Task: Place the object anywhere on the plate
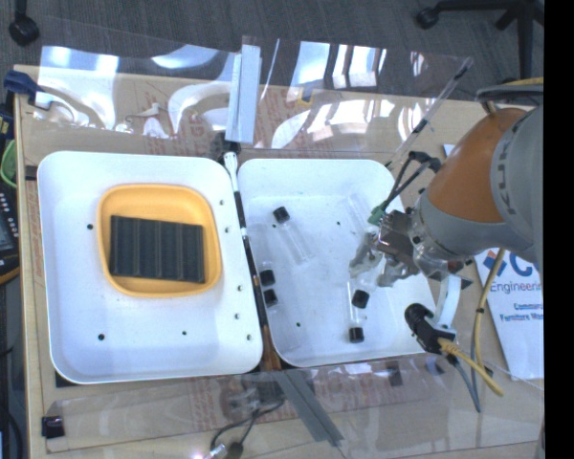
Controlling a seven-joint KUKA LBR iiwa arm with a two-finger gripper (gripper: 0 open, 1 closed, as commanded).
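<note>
A clear vial with a black cap [356, 312] lies in the right bin [306, 185], just below the gripper [381, 256]; whether its fingers are spread cannot be told. The yellow plate [158, 204] sits in the left bin [67, 285].

One fixed cam, high over bench, tilted down.
Both white bins [153, 352] in frame, mid distance; arm [478, 189] enters from right.

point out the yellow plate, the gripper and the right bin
yellow plate [159, 202], camera view, on its upper rim
gripper [375, 264], camera view, between its fingertips
right bin [311, 185], camera view, on bare floor near its far wall
</note>
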